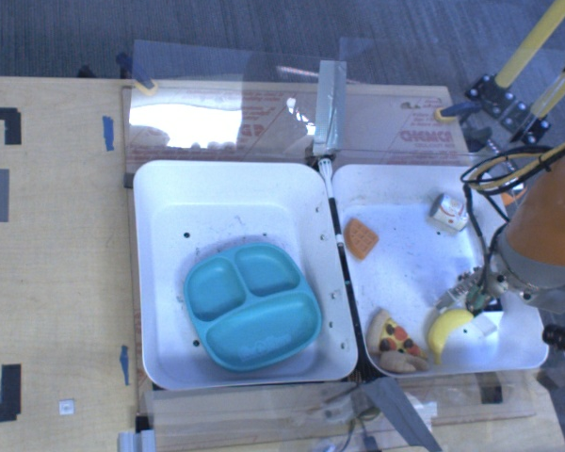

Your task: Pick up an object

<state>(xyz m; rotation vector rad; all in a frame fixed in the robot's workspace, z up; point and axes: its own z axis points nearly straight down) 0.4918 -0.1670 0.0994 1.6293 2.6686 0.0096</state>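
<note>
In the right bin (405,252) lie an orange waffle-like piece (362,238), a small white box (448,212), a pizza slice toy (395,341) and a yellow lemon-like object (449,331). My gripper (463,297) reaches in from the right, low over the bin's right side, directly above the yellow object and close to it. I see nothing held between its fingers. The arm's orange band (551,219) hides the bin's right edge.
The left bin (160,252) holds a blue divided plate (252,305). A clear plastic sheet and a metal bracket (328,106) stand behind the bins. Black cables (508,163) hang near the arm at the right.
</note>
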